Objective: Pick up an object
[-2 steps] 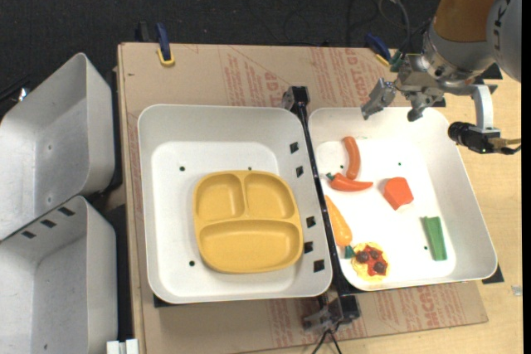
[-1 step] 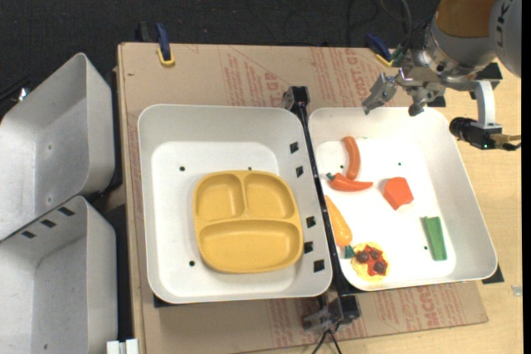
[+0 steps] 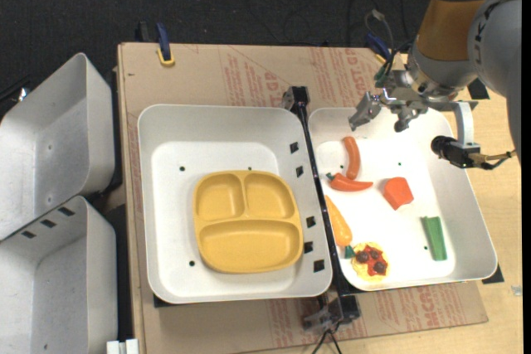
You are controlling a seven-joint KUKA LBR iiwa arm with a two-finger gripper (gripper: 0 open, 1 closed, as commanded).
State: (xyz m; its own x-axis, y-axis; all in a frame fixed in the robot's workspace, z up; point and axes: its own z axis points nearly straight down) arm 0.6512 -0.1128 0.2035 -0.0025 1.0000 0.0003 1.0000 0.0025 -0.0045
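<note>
The arm (image 3: pixel 465 12) reaches in from the right and holds its jaws above the far end of the right-hand bin (image 3: pixel 465 203), near that bin's back wall. The gripper (image 3: pixel 383 113) shows two fingers spread apart with nothing between them, so the jaws stand open and empty. Several candidates for picking lie in this bin: a sausage-shaped orange-red piece (image 3: pixel 352 156) sits just below and slightly left of the jaws, with a red pepper-like piece (image 3: pixel 351 185) touching or nearly touching its lower end. An orange-red block (image 3: pixel 397 191) lies toward the middle of the bin, a green stick (image 3: pixel 433 237) rests nearer the right wall, an orange carrot-like piece (image 3: pixel 338 220) lies along the left wall, and a small yellow plate of mixed food (image 3: pixel 370 259) sits at the near corner. The left-hand bin (image 3: pixel 166 137) carries a yellow divided tray (image 3: pixel 247 221) and is well apart from the jaws. By the look of things, the step in hand is the approach: nothing is grasped yet, and the jaws hang above the bin rather than down among the pieces. The next move probably calls for settling on one piece, most likely the sausage-shaped one since it is nearest, bringing the open fingers to straddle it across its narrow width, descending to the bin floor, and closing. Its neighbour lying so close could get nudged or caught as well.
</note>
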